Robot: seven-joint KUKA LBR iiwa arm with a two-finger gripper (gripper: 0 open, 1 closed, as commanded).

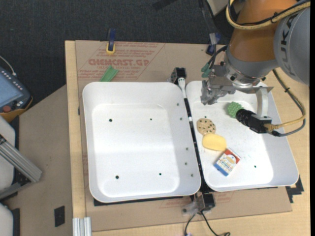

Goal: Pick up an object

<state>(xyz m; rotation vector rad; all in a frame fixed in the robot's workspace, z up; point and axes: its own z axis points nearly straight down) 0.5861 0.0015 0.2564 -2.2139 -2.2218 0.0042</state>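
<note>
Camera view: my tool [210, 98], fingers' spread unreadable, hangs over the right bin [280, 171]; I should centre above the cookie [206, 126] before descending.

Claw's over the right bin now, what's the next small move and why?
Probably shift the claw toward the cookie, then lower. It hangs above bare bin floor, with the cookie the nearest item, lying apart from the yellow piece.
</note>
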